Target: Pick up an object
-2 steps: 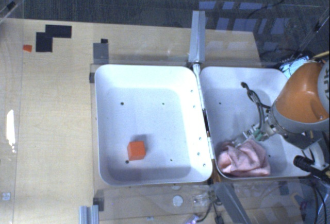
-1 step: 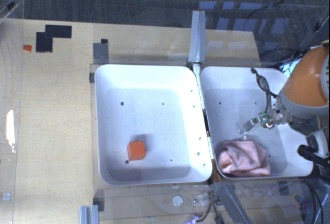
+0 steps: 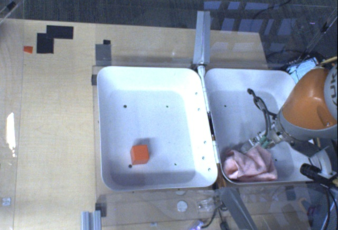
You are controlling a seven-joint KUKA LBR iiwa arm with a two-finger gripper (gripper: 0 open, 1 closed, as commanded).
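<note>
Gripper (image 3: 262, 140): low in your right bin (image 3: 232, 91), touching the cloth (image 3: 251, 164); finger state you cannot tell.
Cloth: pink, crumpled, near front wall.
Block (image 3: 140, 154): orange, left bin (image 3: 158, 86), front-left.

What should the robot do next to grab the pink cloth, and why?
Probably lower a little straight down onto the pink cloth. The end effector sits in the right bin just above the cloth's upper edge, and nothing shows between its tips yet. The orange block lies far off in the left bin, so the cloth is the nearer pick.
</note>
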